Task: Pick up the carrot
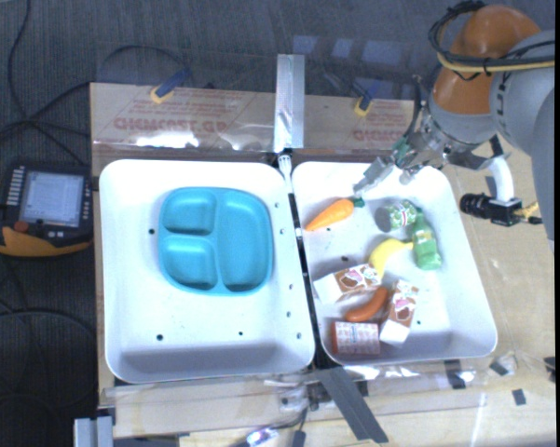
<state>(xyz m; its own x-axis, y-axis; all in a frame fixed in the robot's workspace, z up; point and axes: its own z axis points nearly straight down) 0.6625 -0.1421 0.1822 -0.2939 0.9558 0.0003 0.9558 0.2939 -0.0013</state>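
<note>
**Carrot lying free in right bin; gripper hanging just above and to its right**

The carrot is lying on its side in the upper left part of the right bin, close to the wall that divides the two bins, its green top pointing up-right toward the gripper. Nothing is touching it, so a pick from above looks unobstructed, though the nearby wall is leaving little room on that side.

The gripper is hanging near the carrot's green end, reaching in at a slant from the right. Whether its tool is open or closed cannot be told from this angle. The carrot is not being held.

The other toy foods are crowding the lower and right part of the same bin: a grey-green can, a yellow lemon-like piece, a green item, small cartons, a sausage. All are sitting apart from the carrot.

The left bin is carrying a blue divided tray, probably a drop target for other tasks.

Both bins are resting on a brown board taped to the bench, over dark carpet-like floor. A handheld pendant with a screen is lying at the left, cables trailing around it.
</note>
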